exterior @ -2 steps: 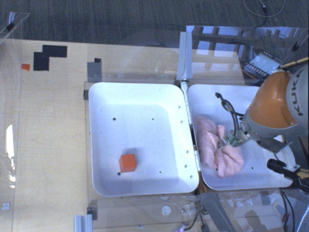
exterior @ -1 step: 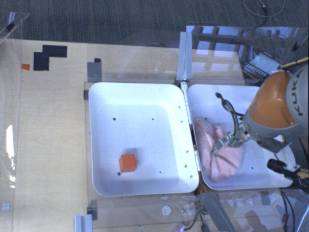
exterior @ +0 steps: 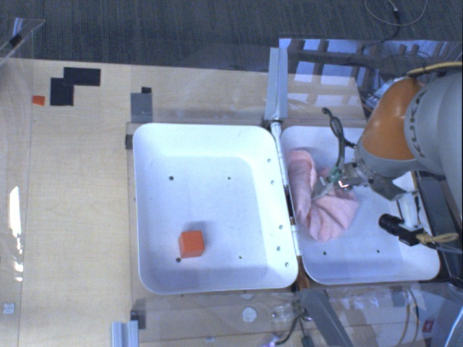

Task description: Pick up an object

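Wooden bench carries black tape marks, a small orange square; cable loop on dark floor.

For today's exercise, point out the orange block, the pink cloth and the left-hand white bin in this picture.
orange block [exterior: 192, 243]: camera view, on its top face.
pink cloth [exterior: 329, 214]: camera view, on the crumpled lower fold.
left-hand white bin [exterior: 210, 157]: camera view, on a bare part of its floor.

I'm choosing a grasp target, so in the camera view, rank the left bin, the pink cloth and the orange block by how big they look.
1. left bin, by far the largest
2. pink cloth
3. orange block, smallest
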You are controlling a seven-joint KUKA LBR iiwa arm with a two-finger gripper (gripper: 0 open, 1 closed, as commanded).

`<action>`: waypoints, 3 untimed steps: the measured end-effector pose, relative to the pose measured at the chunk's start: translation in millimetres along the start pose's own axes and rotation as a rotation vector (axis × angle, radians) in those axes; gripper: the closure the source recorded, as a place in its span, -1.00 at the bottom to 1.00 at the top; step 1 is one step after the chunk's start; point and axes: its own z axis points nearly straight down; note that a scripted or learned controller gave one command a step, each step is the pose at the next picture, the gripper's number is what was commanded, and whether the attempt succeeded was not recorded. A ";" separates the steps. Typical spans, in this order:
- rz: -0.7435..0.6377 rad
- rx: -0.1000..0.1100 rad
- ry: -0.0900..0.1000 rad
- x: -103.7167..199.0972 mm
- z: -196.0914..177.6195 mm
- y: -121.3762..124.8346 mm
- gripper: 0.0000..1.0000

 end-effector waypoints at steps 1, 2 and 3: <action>-0.009 -0.009 -0.003 0.5 -13.7 3.9 1.00; -0.009 -0.009 -0.004 0.4 -13.7 3.9 -1.00; 0.114 0.002 0.000 -7.8 1.7 49.9 -1.00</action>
